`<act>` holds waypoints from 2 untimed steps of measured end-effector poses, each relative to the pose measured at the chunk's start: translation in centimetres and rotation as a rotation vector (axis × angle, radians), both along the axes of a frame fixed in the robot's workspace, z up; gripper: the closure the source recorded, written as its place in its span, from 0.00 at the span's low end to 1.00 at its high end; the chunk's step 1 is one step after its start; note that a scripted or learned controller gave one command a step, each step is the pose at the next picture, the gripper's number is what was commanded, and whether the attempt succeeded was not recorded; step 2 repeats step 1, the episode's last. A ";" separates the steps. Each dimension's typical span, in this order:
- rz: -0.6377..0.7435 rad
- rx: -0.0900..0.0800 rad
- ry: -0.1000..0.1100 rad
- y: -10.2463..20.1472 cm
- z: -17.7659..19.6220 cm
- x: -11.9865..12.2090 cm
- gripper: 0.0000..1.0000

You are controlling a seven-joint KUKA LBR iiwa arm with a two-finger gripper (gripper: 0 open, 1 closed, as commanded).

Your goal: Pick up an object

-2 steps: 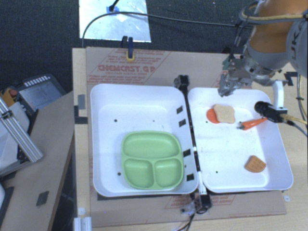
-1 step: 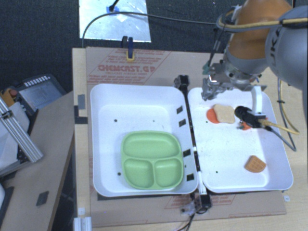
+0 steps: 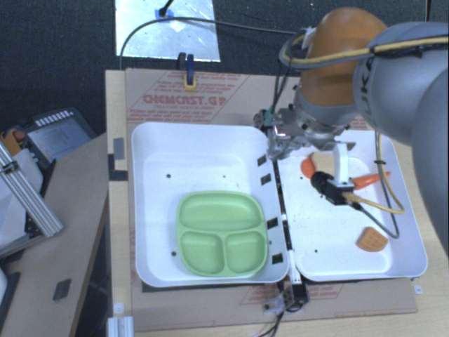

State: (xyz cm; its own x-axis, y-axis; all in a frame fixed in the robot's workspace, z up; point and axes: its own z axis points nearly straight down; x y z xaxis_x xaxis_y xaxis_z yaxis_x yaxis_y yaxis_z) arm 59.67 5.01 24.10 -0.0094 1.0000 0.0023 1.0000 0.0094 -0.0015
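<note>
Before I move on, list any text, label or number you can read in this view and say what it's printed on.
"CHEMCAST GP" in red, readable but faint, on the brown protective sheet under the bins, behind the left bin.
Smaller red print around it and along the sheet's front edge: too blurred to read.
Grey device at far left: markings too small to read.
No text on the green divided plate.
</note>
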 end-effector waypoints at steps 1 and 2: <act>-0.002 -0.001 0.000 4.2 0.0 -2.0 1.00; -0.002 -0.001 0.000 4.2 0.0 -2.0 1.00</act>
